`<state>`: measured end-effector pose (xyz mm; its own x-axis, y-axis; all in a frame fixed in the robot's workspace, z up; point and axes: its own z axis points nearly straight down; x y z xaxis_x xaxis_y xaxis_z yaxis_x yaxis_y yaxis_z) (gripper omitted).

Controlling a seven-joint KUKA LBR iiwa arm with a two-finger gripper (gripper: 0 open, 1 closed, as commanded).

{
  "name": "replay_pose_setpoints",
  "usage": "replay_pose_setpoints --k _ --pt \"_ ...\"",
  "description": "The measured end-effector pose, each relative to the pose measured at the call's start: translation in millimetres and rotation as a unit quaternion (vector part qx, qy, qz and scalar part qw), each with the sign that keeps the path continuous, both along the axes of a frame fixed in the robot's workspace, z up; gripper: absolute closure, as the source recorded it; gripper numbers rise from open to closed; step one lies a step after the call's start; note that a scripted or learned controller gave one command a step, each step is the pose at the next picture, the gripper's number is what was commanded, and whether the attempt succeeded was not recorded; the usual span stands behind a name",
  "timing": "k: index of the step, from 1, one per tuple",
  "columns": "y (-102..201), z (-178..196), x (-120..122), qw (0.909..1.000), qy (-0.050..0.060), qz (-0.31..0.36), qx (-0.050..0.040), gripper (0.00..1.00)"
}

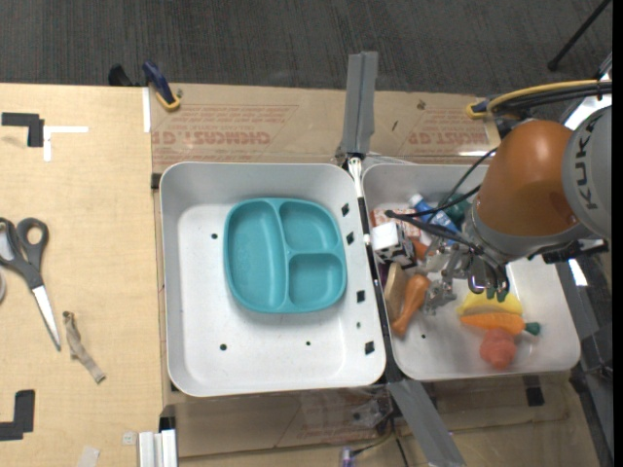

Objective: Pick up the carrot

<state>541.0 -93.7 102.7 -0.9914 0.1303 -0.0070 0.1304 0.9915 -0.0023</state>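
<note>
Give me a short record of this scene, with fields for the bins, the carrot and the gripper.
left bin: shallow white bin holding a teal divided plastic plate
right bin: shallow white bin with mixed toy foods
carrot: orange carrot with green end, lying near the right bin's front, above a red toy food
gripper: two-finger gripper low in the right bin, just left of the carrot

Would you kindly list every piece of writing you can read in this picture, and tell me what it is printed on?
"KUK", cut off by the picture edge: on the grey robot arm.
Red print, upside down and too blurred to read: on the brown cardboard sheet behind the two shallow white bins.
</note>
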Motion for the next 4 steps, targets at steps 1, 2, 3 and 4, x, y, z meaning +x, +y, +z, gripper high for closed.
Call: replay_pose_setpoints --k 1,2,3,4 --pt "87 90 14 1.0 0.001 0.006 0.0015 1.0" --pt "23 181 56 0.9978 0.001 0.066 0.0009 1.0" --pt "-54 185 104 0.9999 0.001 -0.011 0.0012 1.0" --pt "-129 235 72 1.0 0.001 0.001 0.0009 1.0"
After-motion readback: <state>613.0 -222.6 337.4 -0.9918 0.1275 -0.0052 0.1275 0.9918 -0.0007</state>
